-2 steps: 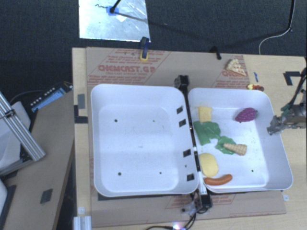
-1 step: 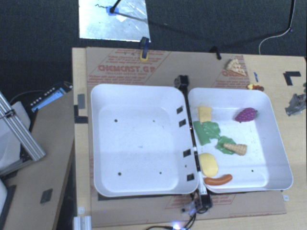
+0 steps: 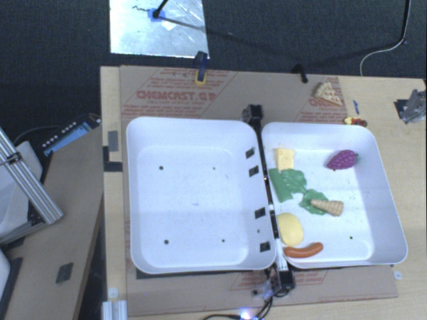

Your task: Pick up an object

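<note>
The right bin (image 3: 383, 205) holds several toy foods. A pale yellow block (image 3: 285, 158) lies near its left wall, with a purple grape bunch (image 3: 341, 159) to the right. Below them are a green leaf (image 3: 288, 183), a tan cone (image 3: 327, 207) on a smaller green piece, a yellow lemon-like lump (image 3: 290, 229) and an orange-red sausage (image 3: 303, 249) at the front. A grey metal part, probably my gripper (image 3: 413, 105), pokes in at the right edge, above and to the right of the right bin and well away from every object.
The left bin (image 3: 193, 199) sits beside the right one, joined by a black-clipped divider (image 3: 263, 179). A pizza slice (image 3: 327, 93) and a small red-yellow piece (image 3: 353, 121) lie on the cardboard behind the right bin. A yellow clamp (image 3: 200, 69) stands at the back edge.
</note>
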`<state>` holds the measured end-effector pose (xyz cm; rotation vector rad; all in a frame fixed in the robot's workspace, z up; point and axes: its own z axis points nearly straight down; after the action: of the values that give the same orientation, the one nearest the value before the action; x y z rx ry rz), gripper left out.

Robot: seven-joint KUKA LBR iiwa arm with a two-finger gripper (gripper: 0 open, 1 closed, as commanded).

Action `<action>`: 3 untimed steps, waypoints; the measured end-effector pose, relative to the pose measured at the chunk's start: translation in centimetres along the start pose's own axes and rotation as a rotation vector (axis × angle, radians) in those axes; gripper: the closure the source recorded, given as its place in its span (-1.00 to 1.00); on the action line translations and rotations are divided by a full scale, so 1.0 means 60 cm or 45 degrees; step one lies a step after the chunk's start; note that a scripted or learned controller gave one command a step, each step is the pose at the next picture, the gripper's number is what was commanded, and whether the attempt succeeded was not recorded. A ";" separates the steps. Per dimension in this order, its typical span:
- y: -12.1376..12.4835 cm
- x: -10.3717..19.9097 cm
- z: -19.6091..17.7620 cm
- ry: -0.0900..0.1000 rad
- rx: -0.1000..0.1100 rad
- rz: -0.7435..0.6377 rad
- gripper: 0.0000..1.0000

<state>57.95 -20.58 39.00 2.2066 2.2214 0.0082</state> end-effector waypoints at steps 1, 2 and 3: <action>0.120 0.024 -0.055 0.001 0.001 -0.001 1.00; 0.152 0.087 -0.102 0.004 0.006 -0.002 1.00; 0.148 -0.009 -0.075 0.001 0.011 0.012 1.00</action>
<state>66.77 -21.02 43.62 2.2221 2.2155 -0.0011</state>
